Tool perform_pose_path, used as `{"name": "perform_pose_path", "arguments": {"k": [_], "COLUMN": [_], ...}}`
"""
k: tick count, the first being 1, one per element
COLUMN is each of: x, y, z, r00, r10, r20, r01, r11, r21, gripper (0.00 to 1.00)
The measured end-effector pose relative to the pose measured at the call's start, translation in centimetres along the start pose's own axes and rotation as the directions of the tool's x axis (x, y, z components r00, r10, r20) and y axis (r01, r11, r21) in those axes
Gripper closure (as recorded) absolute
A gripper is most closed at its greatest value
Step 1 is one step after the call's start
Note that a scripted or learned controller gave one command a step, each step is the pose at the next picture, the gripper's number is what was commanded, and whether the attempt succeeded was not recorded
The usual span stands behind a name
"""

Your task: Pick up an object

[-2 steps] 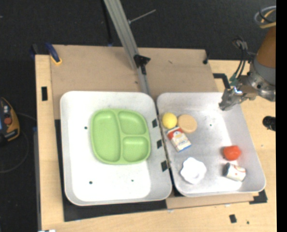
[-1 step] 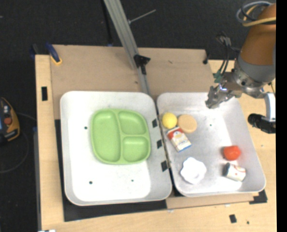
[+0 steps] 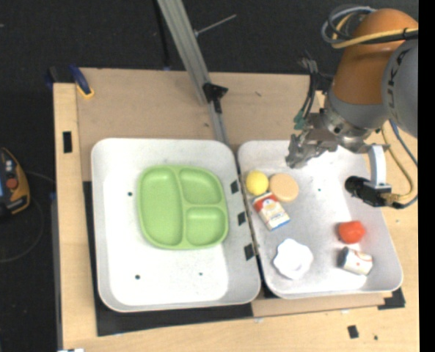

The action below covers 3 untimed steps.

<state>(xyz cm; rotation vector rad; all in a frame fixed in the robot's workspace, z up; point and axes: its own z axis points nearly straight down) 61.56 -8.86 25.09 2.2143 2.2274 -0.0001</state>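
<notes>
Now hovering above the tan round object (image 3: 284, 188) in the right bin (image 3: 382, 284): gripper (image 3: 299, 156), nothing visibly held, finger state impossible to tell.

Right bin holds six loose objects. Far left: round yellow ball (image 3: 256, 182) touching tan disc (image 3: 284, 188); red-and-white carton (image 3: 272, 213) just below. Near: white crumpled piece (image 3: 293, 259). Right: red-orange lump (image 3: 352, 231), white cylinder (image 3: 355, 261) lying tipped.

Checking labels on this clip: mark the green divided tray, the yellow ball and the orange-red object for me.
green divided tray (image 3: 158, 215): camera view, on its large left compartment.
yellow ball (image 3: 257, 182): camera view, on the middle of its top.
orange-red object (image 3: 352, 232): camera view, on its centre.
</notes>
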Motion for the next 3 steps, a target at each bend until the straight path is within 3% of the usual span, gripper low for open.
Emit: {"name": "perform_pose_path", "arguments": {"k": [3], "x": [15.2], "y": [2.1], "z": [0.7], "r00": [1.000], "r10": [-0.001], "r20": [-0.001], "r01": [0.001], "r11": [1.000], "r21": [-0.001], "gripper": [1.00]}}
